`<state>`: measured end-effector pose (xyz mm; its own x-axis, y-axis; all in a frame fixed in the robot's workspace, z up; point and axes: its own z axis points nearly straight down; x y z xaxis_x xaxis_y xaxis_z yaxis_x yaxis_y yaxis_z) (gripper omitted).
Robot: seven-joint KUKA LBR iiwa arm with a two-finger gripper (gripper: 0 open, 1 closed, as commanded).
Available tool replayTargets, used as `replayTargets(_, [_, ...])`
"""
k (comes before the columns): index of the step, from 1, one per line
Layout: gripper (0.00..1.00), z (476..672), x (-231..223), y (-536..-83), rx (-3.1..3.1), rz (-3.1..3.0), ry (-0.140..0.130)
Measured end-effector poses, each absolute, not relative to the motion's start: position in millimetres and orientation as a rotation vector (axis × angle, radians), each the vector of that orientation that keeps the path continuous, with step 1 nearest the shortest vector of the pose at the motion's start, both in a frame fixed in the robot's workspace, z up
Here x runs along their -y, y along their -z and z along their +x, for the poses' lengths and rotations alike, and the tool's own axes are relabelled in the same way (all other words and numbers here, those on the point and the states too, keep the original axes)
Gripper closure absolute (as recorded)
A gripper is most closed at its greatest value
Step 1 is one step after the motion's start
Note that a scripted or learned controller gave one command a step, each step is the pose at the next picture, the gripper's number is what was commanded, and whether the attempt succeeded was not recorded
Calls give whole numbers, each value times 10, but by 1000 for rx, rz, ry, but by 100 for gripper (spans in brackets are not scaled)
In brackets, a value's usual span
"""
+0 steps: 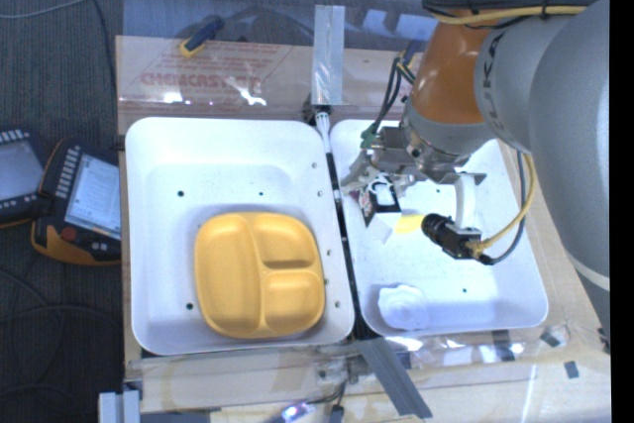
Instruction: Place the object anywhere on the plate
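Two white bins sit side by side on the counter [198, 79], and the end effector [381, 198] is down inside the right bin [515, 297], close to the wall it shares with the left bin [158, 144]. Whether it is open or closed cannot be told from this slanted view; the wrist and its cabling cover most of it.

Objects near it: a small yellow piece [408, 225] lies just beside the end effector, on the side away from the shared wall, next to a small dark and reddish item [377, 214] right beneath the tool. A pale, rounded white lump [401, 304] lies nearer the camera than the end effector, well apart from it, by the front wall of that bin. Which of these is the object to be moved is not certain; the small items directly under the tool look the likeliest target.

Across the shared wall from the end effector, the yellow divided plate [261, 272] rests in the left bin with nothing visible on it.

Judging by this, the work is at the picking step. The next move calls for a secure grip on one item, a lift high enough to clear the bin walls, then a carry across to the plate and a release over any compartment.
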<state>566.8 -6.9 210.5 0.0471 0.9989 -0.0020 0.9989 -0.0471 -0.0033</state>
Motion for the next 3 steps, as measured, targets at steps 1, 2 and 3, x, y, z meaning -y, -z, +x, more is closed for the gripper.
replayTargets(1, [100,5865,-820,-1817,2122,-2315,-9])
replayTargets(2, [100,5612,-1575,-1559,1993,-2425,-11])
replayTargets(3, [0,5614,-1574,-1562,1993,-2426,-10])
